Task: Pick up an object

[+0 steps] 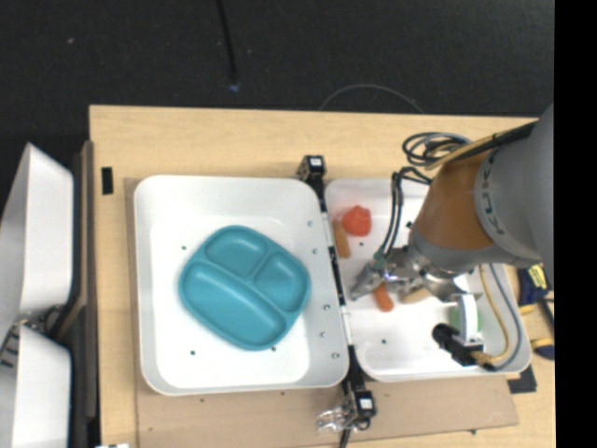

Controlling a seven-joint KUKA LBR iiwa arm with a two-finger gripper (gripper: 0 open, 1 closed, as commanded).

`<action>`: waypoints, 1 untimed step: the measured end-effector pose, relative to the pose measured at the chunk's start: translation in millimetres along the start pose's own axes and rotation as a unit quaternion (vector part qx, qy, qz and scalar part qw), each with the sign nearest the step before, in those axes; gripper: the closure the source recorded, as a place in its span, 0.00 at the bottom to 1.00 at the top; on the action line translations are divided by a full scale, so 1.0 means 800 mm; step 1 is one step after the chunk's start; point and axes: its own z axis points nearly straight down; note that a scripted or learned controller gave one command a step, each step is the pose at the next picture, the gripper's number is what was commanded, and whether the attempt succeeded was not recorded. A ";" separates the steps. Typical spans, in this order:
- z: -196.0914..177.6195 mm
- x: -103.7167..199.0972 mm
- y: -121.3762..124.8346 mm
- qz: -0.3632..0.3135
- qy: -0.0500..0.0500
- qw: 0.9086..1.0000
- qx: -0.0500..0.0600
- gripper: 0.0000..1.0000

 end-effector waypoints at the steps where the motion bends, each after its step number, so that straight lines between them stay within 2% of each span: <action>1: -0.017 0.000 0.002 0.003 0.001 1.000 -0.003 1.00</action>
